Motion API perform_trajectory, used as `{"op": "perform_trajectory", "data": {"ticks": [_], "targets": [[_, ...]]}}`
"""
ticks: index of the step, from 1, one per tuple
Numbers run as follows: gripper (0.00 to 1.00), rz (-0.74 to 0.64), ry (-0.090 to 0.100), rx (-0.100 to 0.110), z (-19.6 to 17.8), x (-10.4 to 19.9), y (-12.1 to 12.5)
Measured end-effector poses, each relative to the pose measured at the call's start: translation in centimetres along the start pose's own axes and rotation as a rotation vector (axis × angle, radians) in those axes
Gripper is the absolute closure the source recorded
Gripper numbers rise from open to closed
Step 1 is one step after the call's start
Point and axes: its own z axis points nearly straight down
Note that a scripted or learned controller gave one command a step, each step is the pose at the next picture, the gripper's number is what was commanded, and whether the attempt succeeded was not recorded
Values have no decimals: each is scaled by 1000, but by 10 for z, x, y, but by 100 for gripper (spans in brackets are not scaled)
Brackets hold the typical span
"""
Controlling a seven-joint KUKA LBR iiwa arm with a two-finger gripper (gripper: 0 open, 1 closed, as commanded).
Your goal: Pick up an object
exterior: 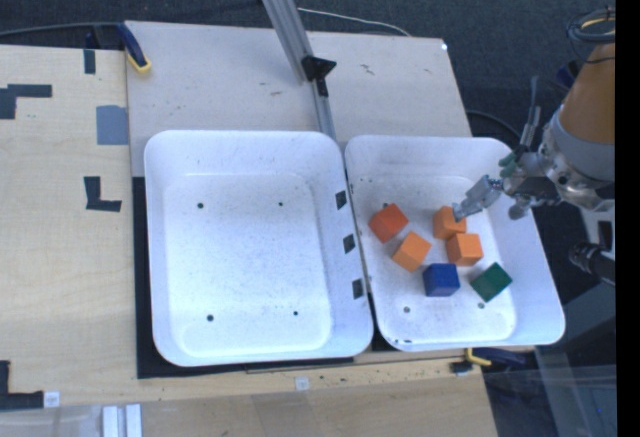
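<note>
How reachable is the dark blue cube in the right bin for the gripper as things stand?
Probably reachable: the gripper hangs in the right white bin by an orange cube. The dark blue cube sits open from above, though an orange cube crowds its corner.

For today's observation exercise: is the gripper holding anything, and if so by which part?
It cannot be told. The gripper is right at an orange block in the right bin, but no block visibly sits between its fingers.

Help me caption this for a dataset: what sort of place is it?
Probably a robotics lab's bin-picking bench: two shallow white bins side by side, coloured blocks in the right one, and a grey-and-orange arm reaching in, its gripper above an orange block.
</note>
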Motion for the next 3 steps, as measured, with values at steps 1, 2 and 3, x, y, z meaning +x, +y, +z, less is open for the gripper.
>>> {"op": "perform_trajectory", "data": {"ticks": [1,2,3], "targets": [[0,1,-1,5,139,-24,35],[100,-1,0,2,125,-23,36],[100,1,-1,2,167,-18,40]]}}
